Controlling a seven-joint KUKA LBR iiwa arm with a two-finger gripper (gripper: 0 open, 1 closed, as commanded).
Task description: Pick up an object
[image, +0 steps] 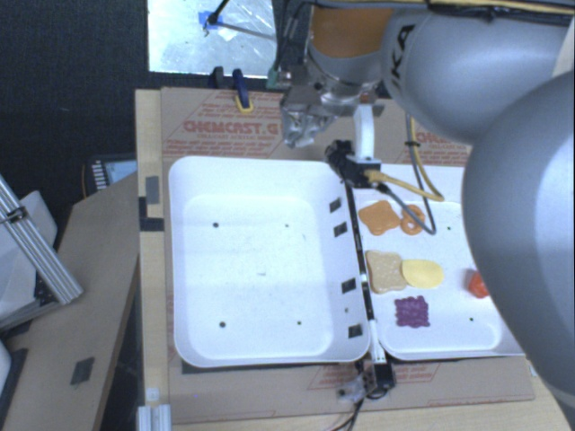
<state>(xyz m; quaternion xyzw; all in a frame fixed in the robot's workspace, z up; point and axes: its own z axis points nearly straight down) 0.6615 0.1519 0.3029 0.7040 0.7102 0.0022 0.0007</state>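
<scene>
My gripper hangs above the back edge of the left white bin, over the cardboard behind it, and looks blurred. Nothing can be seen held in it. In the right white bin lie an orange flat piece, an orange ring-like piece, a tan slice of toast, a yellow oval piece, a purple bunch of grapes and a red-orange item partly hidden by the arm. The gripper is well behind and to the left of all of them.
The big grey arm covers the right part of the right bin. A black clip strip runs along the divide between the bins. A blue and yellow clamp sits on the cardboard's back edge.
</scene>
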